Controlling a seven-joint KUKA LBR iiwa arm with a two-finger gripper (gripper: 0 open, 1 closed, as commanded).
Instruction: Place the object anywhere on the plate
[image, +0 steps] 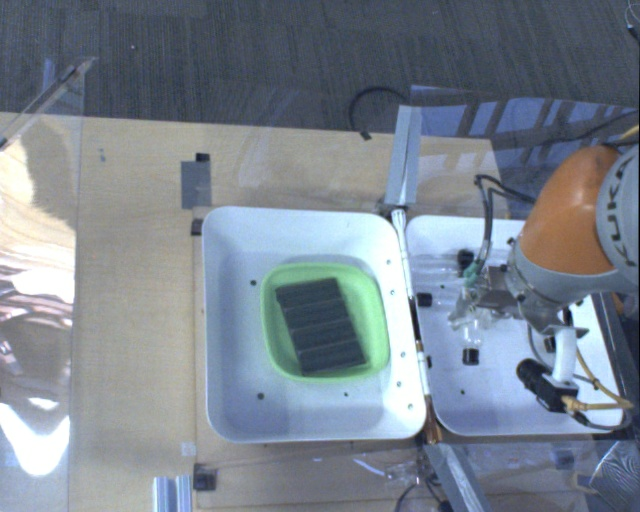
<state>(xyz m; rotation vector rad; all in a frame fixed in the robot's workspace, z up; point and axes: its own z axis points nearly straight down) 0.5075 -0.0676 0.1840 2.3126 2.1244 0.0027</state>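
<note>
Dark ridged block on the green plate, arm over the right bin

The dark grey ridged block (319, 325) lies tilted on the square green plate (276, 345), which sits mid-floor in the left white bin (230, 330). The gripper (478, 303) hangs over the right white bin (440, 250), near its left wall, well apart from the plate; whether it is apart or together I cannot tell

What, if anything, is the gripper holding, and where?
Cannot tell: the gripper is over the right white bin; the dark ridged block lies on the green plate.
</note>
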